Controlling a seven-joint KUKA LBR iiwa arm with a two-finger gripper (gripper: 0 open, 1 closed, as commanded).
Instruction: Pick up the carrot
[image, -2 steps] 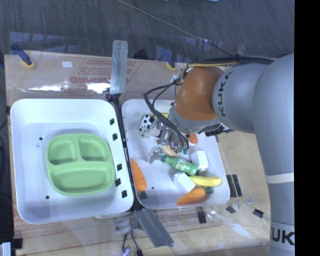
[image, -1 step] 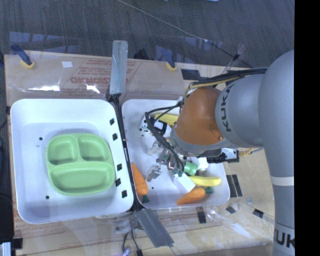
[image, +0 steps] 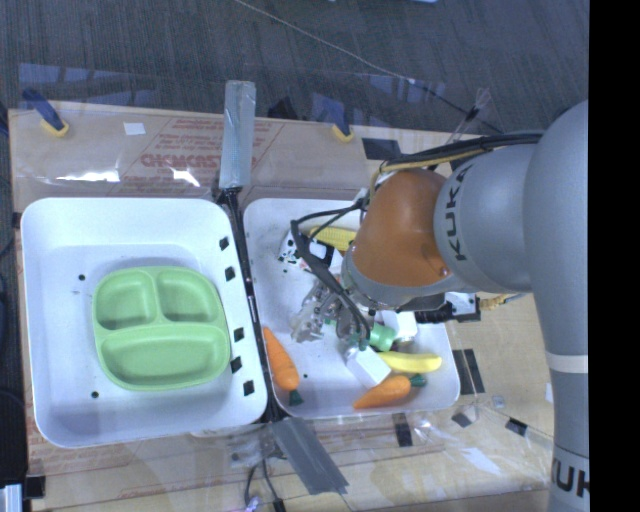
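Two orange carrots lie in the right bin (image: 262, 222). One carrot (image: 281, 360) rests along the bin's left wall near the front. The other carrot (image: 385, 392) lies at the front right, with green at its right tip. My gripper (image: 326, 316) hangs low over the middle of the bin, under the orange band of the arm (image: 400, 235). It sits to the upper right of the left carrot and apart from both carrots. The arm's wrist hides much of the bin's centre.
A yellow banana (image: 408, 361), a white block (image: 370, 367) and a small green piece (image: 383, 340) lie close to the right of the gripper. Another yellow item (image: 335, 238) peeks out at the back. The left bin (image: 60, 230) holds a green divided plate (image: 158, 325).
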